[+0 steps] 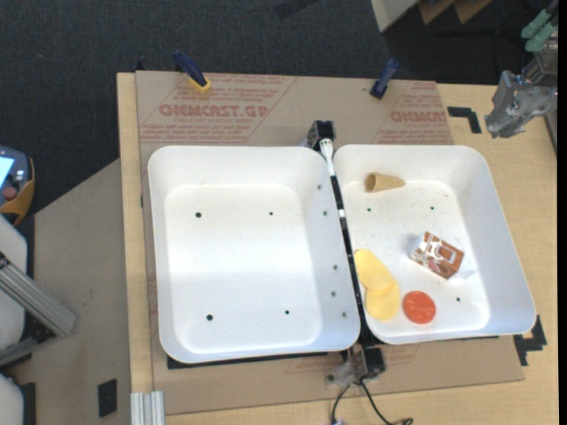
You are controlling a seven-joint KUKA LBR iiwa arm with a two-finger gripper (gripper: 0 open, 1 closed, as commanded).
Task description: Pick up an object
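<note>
The right bin (496, 204) holds several small items. A tan cone-shaped piece (384, 182) lies near its back wall. A brown and white packet (438, 255) rests toward the right of the bin floor. Two yellow chip-like pieces (377, 283) overlap by the left wall, and an orange-red disc (419, 307) sits just right of them near the front. My gripper (512, 113) hangs high at the upper right, beyond the bin's back right corner and well away from every item, with nothing seen in it.
The left bin (168, 237) sits beside the right one, joined by a black divider strip (337, 211). Both rest on a cardboard sheet (230, 104) held by blue clamps (191, 71) at the back. A metal frame (31, 295) stands at the far left.
</note>
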